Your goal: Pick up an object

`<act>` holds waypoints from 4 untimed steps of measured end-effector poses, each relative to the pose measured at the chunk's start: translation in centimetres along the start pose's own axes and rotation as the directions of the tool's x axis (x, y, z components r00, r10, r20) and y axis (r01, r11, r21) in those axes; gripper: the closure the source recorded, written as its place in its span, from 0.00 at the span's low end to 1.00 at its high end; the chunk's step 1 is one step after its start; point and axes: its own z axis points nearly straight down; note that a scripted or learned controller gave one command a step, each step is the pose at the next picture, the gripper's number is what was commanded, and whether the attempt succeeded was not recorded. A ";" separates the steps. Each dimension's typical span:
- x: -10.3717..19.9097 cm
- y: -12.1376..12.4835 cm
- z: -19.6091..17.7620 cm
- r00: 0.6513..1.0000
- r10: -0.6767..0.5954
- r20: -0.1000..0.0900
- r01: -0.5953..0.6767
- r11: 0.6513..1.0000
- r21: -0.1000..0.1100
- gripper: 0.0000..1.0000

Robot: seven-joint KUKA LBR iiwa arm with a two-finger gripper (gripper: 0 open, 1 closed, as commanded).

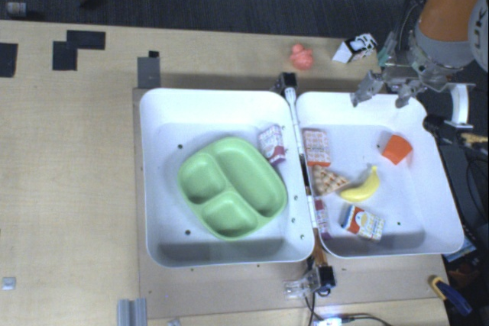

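My gripper (384,93) hangs over the far edge of the right bin (428,240), open, with nothing between its fingers. Below it in that bin lie an orange block (396,150), a yellow banana (362,186), a waffle-like piece (328,180), a red-and-white packet (315,146) and a small carton (361,222). The orange block is the closest to the gripper, a little toward the front and right of it. The left bin (164,240) holds a green divided plate (231,185) and a small wrapped packet (271,143) at its right wall.
A pink lump (302,56) and a black-and-white tag (355,48) lie on the bench behind the bins. Black tape marks (77,46) are at the back left. Cables and a clamp (317,280) sit at the front between the bins.
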 end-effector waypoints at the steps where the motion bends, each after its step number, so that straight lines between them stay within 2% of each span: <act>1: 3.5 2.0 11.4 1.000 -0.001 -0.002 0.001 1.000 0.004 0.00; 2: 2.6 -1.2 14.3 1.000 0.002 0.000 -0.002 1.000 -0.019 0.00; 3: 3.1 -4.6 14.3 1.000 0.003 0.002 -0.003 1.000 -0.022 0.00; 4: -0.8 -9.3 14.4 1.000 0.002 0.002 -0.002 1.000 -0.017 0.00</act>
